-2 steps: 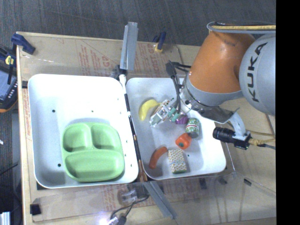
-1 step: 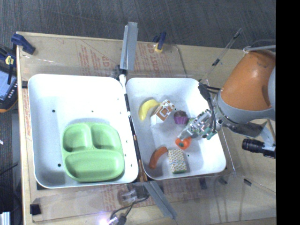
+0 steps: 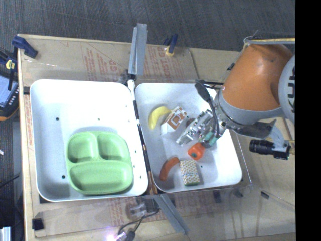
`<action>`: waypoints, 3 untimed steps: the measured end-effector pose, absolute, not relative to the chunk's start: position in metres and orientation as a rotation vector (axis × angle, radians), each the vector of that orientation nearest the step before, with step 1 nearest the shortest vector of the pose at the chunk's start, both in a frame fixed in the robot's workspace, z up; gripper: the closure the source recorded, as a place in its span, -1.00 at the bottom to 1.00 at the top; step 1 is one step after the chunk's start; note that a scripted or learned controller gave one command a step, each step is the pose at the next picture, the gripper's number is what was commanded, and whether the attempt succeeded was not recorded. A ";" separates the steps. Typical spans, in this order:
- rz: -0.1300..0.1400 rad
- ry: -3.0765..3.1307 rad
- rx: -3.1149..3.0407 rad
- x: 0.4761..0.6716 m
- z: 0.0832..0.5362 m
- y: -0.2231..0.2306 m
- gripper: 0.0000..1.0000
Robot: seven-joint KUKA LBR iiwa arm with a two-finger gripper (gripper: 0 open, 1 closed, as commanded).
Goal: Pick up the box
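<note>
The small cardboard box with a white and red-brown printed face [image 3: 176, 118] lies tilted in the upper middle of the right white bin [image 3: 228, 172], resting on the bin floor. Just to its left is a curved yellow toy banana [image 3: 158, 116], close to the box but apart from it. Just to the box's right the metal two-finger gripper [image 3: 193, 131] reaches down into the same bin, its tip near the box's lower right corner; whether it touches the box cannot be told, and nothing shows between its parts. Whether the tool is spread or closed cannot be told from this slanted look.

Below the gripper sits a small orange-red rounded object [image 3: 196, 151], close under the gripper's end. Farther down, near the bin's front wall, lie a reddish-orange sausage-shaped toy [image 3: 168, 168] and, beside it to the right, a small block with a green and white chequered pattern [image 3: 189, 172].

The grey arm with its large orange band [image 3: 253, 82] comes in above the right bin's upper right corner.

The left white bin [image 3: 45, 104] holds a light green plastic divided tray with three compartments [image 3: 100, 162], lying flat toward that bin's front.
</note>
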State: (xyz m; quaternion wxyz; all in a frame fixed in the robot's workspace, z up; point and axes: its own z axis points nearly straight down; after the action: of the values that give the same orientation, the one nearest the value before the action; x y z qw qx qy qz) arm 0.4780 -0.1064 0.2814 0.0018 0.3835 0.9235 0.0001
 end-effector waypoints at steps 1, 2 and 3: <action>0.000 2.898 1.197 0.479 0.292 -0.107 1.00; -0.001 2.898 1.192 0.480 0.303 -0.107 1.00; -0.001 3.098 0.525 0.508 0.266 -0.138 1.00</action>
State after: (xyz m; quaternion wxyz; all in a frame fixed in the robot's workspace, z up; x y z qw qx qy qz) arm 0.5083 -0.1383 0.2658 -0.0003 0.1672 0.9859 -0.0004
